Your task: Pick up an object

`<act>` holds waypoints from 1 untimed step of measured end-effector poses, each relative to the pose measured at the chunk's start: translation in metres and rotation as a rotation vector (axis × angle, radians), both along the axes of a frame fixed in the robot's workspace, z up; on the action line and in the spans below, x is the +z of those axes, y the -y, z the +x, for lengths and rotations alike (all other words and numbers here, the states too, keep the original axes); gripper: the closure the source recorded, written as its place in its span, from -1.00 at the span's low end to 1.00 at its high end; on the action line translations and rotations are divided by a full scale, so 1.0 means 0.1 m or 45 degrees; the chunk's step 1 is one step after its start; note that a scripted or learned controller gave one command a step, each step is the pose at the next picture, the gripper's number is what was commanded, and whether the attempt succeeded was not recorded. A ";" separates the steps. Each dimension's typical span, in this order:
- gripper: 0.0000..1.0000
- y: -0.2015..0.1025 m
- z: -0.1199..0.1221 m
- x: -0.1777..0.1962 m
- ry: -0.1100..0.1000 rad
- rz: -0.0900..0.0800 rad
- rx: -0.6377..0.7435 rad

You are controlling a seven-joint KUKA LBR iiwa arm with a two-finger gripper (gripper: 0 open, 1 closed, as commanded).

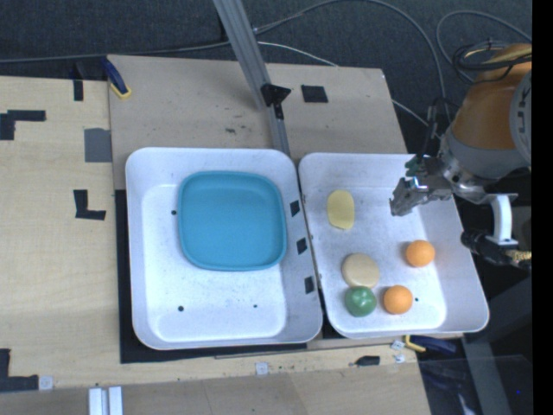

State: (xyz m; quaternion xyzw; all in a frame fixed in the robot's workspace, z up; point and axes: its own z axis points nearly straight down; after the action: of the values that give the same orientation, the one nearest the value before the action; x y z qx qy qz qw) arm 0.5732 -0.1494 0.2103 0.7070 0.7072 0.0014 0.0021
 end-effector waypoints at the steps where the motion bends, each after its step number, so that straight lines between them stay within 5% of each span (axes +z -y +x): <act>1: 1.00 0.00 0.00 0.24 -0.005 0.001 0.000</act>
State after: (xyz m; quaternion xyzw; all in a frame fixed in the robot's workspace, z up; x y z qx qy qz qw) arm 0.5735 -0.1493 0.2342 0.7069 0.7073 0.0004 0.0005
